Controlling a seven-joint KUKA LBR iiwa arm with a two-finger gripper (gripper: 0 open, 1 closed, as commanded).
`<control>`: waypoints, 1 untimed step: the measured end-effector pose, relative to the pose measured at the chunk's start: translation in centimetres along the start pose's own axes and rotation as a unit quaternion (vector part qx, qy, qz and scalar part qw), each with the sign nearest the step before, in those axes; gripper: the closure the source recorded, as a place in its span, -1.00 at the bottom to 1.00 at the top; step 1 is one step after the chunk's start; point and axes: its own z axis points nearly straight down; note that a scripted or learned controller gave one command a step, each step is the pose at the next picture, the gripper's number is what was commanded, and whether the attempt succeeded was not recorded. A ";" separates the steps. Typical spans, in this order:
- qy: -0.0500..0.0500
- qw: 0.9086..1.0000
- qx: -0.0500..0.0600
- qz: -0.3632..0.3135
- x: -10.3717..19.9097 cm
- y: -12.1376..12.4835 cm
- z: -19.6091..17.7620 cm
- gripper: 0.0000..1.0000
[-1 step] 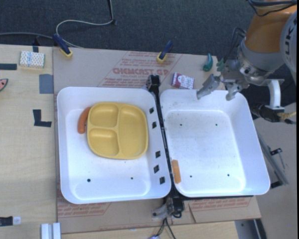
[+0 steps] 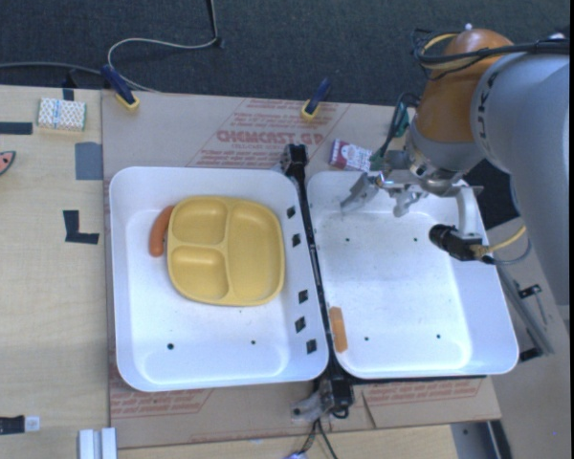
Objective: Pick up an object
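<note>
A yellow divided plate [image 2: 225, 250] lies in the left bin [image 2: 143, 352]. An orange sausage-shaped piece [image 2: 158, 231] rests against the plate's left edge. A small orange piece [image 2: 338, 328] lies at the near left edge of the right bin [image 2: 430, 342]. My gripper [image 2: 373, 205] hangs over the far left part of the right bin. It is open, its two fingers spread with nothing between them. It is well apart from the small orange piece.
A small printed packet [image 2: 348, 154] lies on the cardboard just behind the right bin. Two yellow and blue clamps [image 2: 121, 86] [image 2: 316, 98] hold the cardboard's far edge. A black divider [image 2: 304, 247] runs between the bins. A sponge [image 2: 61, 114] sits far left.
</note>
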 end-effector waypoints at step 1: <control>0.000 1.000 -0.002 0.000 0.3 -3.6 7.7 -1.00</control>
